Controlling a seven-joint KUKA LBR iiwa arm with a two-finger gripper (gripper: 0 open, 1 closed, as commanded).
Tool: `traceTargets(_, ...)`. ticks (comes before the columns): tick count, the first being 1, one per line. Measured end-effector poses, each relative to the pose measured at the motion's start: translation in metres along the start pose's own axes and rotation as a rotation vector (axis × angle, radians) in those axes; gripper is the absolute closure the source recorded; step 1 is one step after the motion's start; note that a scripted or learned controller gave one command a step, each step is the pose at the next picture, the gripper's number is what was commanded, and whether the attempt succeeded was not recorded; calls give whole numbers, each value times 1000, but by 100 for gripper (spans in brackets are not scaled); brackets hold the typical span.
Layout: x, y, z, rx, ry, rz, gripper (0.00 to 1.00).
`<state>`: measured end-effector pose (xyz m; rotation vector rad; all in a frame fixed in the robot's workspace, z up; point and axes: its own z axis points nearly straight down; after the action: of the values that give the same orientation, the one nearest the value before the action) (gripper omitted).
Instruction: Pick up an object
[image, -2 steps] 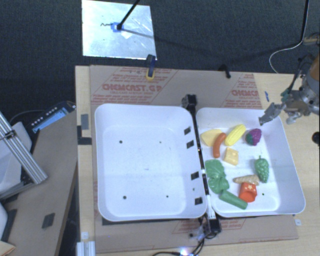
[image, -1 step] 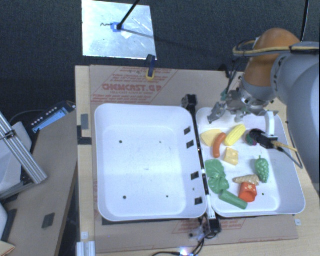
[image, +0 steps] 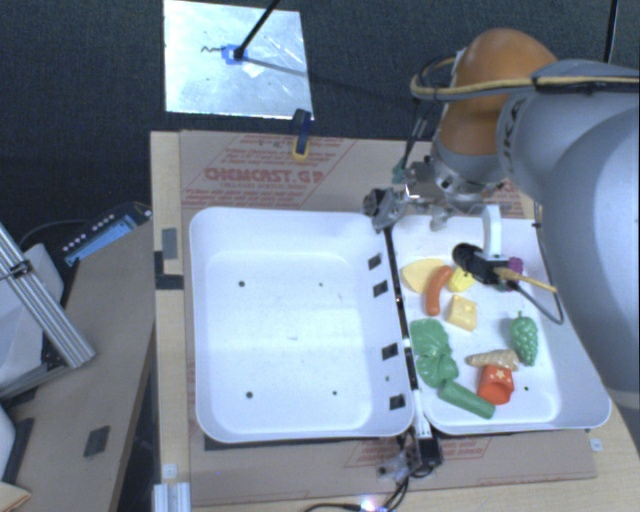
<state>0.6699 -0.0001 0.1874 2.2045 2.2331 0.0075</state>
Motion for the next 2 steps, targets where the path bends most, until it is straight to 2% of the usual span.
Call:
traceTargets(1, 92, -2, -66, -2, 3, 0, 0)
traceTargets(2, 175, -44, -57, 7, 2, 1, 0)
